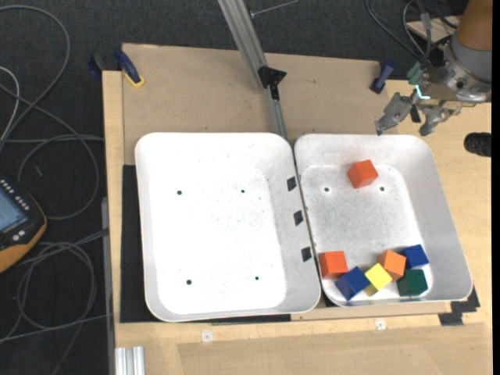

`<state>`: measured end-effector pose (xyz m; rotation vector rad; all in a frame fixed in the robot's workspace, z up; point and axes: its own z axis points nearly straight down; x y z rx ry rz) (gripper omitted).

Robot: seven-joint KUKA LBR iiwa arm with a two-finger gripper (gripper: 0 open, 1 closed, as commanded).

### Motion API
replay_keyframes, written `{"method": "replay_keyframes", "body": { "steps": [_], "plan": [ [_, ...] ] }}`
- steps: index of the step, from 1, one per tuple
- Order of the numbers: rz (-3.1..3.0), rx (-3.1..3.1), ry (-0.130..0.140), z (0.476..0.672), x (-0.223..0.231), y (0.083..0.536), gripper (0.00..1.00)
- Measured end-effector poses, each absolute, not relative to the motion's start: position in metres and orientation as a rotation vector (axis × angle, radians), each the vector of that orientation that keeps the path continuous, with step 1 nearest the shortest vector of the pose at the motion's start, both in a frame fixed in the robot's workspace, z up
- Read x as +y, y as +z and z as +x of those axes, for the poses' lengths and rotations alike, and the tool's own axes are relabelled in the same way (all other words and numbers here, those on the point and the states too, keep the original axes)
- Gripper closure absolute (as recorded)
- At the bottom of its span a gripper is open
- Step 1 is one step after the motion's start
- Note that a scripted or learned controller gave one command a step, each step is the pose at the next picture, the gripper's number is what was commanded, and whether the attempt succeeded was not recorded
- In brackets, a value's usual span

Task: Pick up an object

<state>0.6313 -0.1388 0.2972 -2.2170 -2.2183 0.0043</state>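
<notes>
A wooden bench [211, 84] carries two white bins. In the right bin [437, 201], one orange cube [362, 173] sits alone at the far side; other coloured cubes [379, 272] crowd the near edge. The gripper [408, 119] hovers beyond the far rim, fingers spread, grasping nothing.

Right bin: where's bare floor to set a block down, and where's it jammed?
Right bin: open floor through the middle, between the lone orange block at the far end and the near-edge cluster. Crowded along the near edge: orange block, blue block, yellow block and neighbours. Left bin floor is bare throughout.
</notes>
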Motion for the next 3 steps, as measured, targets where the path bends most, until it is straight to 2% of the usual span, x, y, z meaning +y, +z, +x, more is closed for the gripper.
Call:
{"method": "replay_keyframes", "body": {
  "steps": [1, 3],
  "plan": [
    [-2.219, -2.222, 0.001, 0.632, -0.139, 0.3, 0.0],
    [-2.216, -2.219, 0.006, 0.641, -0.125, 0.193, 0.0]
  ]
}}
